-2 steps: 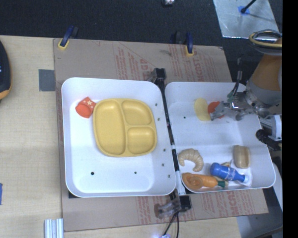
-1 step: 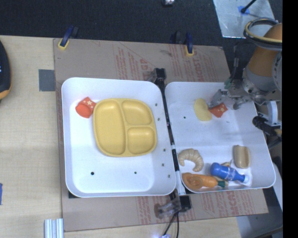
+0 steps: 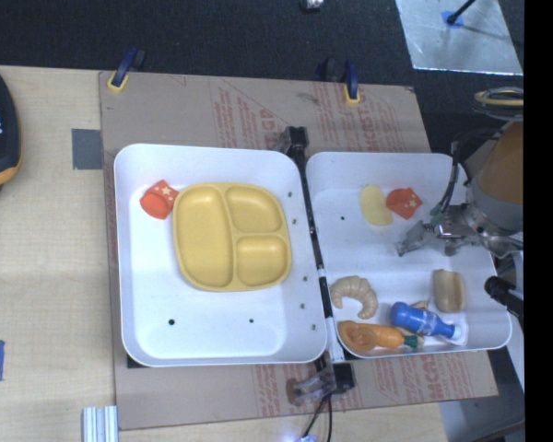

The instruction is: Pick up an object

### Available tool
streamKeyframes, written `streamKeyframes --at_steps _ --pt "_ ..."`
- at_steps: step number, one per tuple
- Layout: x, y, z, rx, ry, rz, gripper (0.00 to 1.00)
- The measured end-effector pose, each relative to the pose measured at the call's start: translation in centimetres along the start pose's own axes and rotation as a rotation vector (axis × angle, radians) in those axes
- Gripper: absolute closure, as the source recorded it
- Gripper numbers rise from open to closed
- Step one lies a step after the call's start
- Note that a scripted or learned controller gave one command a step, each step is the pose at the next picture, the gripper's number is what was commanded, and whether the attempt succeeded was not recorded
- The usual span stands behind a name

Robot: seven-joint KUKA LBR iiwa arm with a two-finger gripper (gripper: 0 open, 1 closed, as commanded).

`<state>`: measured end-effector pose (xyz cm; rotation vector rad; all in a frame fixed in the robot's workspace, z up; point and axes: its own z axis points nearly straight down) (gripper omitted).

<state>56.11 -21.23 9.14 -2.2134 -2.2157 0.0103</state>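
Gripper (image 3: pixel 415 243) is seen spread wide and empty over the right bin (image 3: pixel 336 178), just right of the yellow piece (image 3: pixel 375 205) and red piece (image 3: pixel 404 202). One piece should be centred between the fingers before closing is attempted.

In the left bin (image 3: pixel 129 293), the yellow divided plate (image 3: pixel 230 235) fills the middle, with a red toy (image 3: pixel 158 199) touching its far-left edge; the near strip and left margin of this bin lie bare and passable. In the right bin (image 3: pixel 336 168), the far-left corner and the centre floor are open. A pale yellow piece (image 3: pixel 375 204) and a red piece (image 3: pixel 404 202) sit together toward the far side. The near edge is crowded: croissant (image 3: pixel 354 294), orange toy (image 3: pixel 372 336), blue bottle (image 3: pixel 424 321) and tan piece (image 3: pixel 447 290) lie close together. The gripper (image 3: pixel 424 236) and arm occupy the right side.
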Motion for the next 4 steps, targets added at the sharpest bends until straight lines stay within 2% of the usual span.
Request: streamKeyframes --at_steps 1,2,3,4 --pt "0.1 9.9 -0.3 -0.018 -0.005 -0.007 0.00" --pt "4.2 8.6 -0.1 -0.006 -0.002 -0.006 0.00" --pt "4.0 8.6 -1.2 -0.005 -0.003 -0.008 1.00" --pt "9.1 9.5 -4.4 -0.010 -0.003 -0.006 1.00"
